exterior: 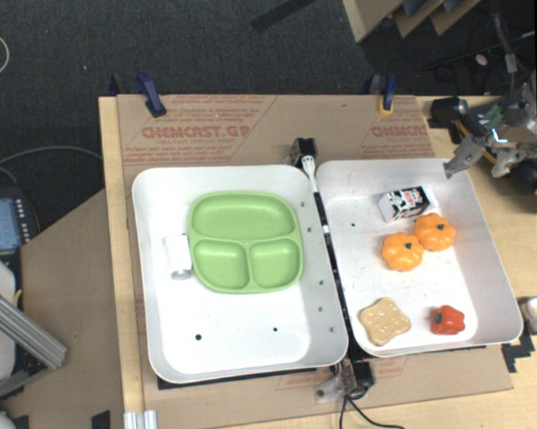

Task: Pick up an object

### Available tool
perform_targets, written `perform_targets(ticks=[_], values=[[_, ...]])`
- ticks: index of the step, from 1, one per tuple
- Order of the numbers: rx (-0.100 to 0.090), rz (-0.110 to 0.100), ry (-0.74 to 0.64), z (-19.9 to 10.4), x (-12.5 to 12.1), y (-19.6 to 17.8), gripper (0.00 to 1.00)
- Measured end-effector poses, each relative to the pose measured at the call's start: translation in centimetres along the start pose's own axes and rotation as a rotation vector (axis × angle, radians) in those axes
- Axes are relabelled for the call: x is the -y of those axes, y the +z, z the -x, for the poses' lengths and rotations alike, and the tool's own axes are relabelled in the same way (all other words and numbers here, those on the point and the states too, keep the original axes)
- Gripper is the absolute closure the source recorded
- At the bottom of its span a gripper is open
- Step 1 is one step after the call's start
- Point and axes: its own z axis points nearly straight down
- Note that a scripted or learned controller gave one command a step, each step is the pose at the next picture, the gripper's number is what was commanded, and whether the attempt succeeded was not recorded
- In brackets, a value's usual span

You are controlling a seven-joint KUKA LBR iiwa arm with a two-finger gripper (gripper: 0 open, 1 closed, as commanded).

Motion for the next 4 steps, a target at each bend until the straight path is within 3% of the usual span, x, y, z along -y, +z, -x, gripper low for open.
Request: perform_targets(ticks=[1, 2, 3, 4], values=[[-0.005, -0.013, 0.002, 0.5, 3.1, 10.8, 0.00], [0.012, 0.022, 0.001, -3.7, 2.6, 15.1, 0.00], [-0.013, -0.004, -0.002, 0.5, -1.5, 16.9, 0.00], [-0.002, 0.001, -0.004, 0.6, -1.5, 15.8, 1.00]])
